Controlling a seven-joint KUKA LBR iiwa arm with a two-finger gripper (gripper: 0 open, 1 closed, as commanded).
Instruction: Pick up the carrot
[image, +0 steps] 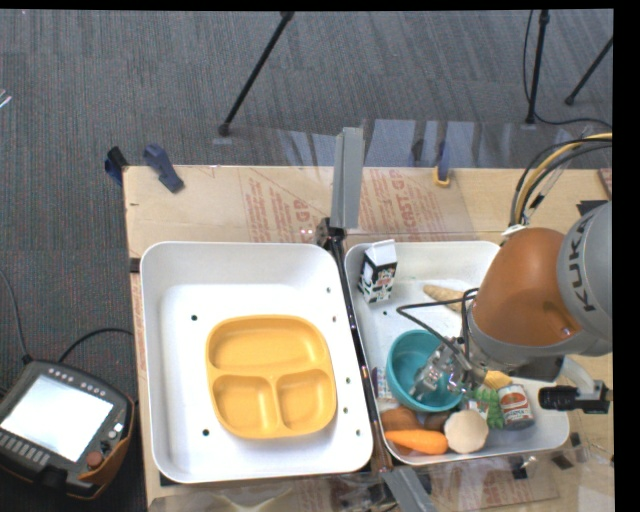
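Showing the gripper (437, 375) at lower right of frame, hanging over the teal bowl (418, 368) in the right bin (470, 255); whether it is spread or closed can't be told from this angle, and nothing is seen held in it. The orange wrist band (525, 290) sits just above and to the right of it.

Outward from there: a can (515, 407) w/ red label to the lower right, a pale round item (466, 432) below, a brown item (399, 419) at lower left. The carrot (418, 441) lies flat along the bin's bottom edge, lower centre-right of frame, thick end touching or nearly touching the pale round item, brown item just above it.

Further out: a small carton (378, 270) at the bin's upper left; the left bin (170, 290) holds a yellow divided tray (270, 376).

Handling (judgement): prob. a toy carrot, so light, stiff, smooth-skinned and apt to slip or roll. Best hold is approx. mid-length, jaws closing across the short axis; the tapered tip gives poor purchase, and the thick end is crowded by neighbours and close to the bin wall.
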